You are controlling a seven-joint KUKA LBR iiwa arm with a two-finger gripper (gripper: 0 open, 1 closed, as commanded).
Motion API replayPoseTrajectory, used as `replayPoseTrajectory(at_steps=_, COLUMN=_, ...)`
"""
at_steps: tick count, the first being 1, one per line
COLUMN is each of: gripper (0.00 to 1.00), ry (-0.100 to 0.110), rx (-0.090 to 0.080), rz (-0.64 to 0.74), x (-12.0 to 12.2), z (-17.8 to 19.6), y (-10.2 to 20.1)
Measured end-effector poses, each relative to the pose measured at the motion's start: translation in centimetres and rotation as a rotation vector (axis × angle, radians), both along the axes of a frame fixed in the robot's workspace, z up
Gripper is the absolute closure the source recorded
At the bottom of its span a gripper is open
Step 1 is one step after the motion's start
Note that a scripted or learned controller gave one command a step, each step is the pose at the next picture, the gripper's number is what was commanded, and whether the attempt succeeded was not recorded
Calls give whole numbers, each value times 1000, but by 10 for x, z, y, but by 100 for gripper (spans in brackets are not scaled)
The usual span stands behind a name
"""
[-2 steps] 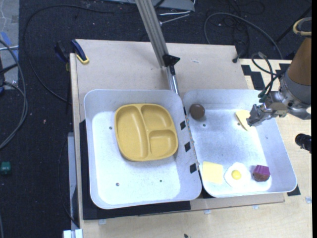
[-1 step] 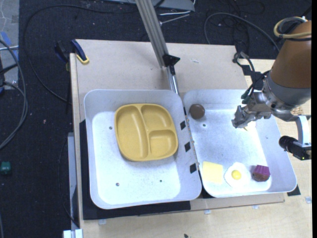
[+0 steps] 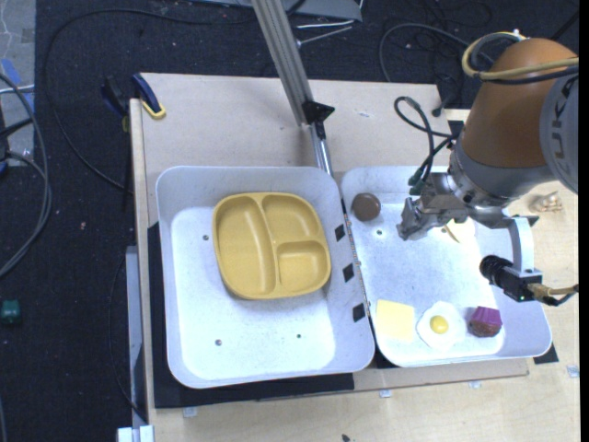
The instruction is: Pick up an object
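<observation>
The brown round object lies loose near the top-left corner of the right bin, within easy reach for a pick. A yellow block, fried egg toy and purple piece line the near edge. The gripper hovers beside the brown object, holding nothing visible; its opening cannot be judged.

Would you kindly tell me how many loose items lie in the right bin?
4: brown ball far left corner; yellow slice, fried egg, purple piece along the near edge. The arm may hide more.
</observation>
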State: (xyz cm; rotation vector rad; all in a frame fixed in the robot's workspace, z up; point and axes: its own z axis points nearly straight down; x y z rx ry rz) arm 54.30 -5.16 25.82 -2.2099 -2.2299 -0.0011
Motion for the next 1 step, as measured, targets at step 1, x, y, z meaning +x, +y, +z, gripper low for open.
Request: replayPoseTrajectory(at_steps=1, gripper=100, ry=2, rx=-1, rz=-1, x=-8, z=-17, y=51)
